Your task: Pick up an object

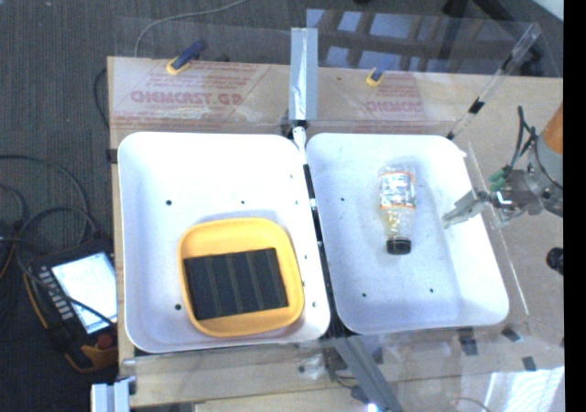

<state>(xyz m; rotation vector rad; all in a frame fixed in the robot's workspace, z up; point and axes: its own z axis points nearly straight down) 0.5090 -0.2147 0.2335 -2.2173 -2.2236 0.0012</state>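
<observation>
The tool (461, 210) sits at the right rim of the right bin (476, 296), its grey fingers slanting down and left over the bin's edge; whether they are apart or together I cannot tell, and nothing is seen between them. Left of it, well apart, a small clear plastic bottle (397, 207) lies on its side near the middle of that bin (its dark cap toward the near edge, its crinkled label toward the far one). Beyond the central divider, the left bin (146, 172) holds a yellow tray (241, 277) with a dark ribbed insert, resting in the near part of the bin. Both bins stand side by side on the desk (220, 99).
</observation>
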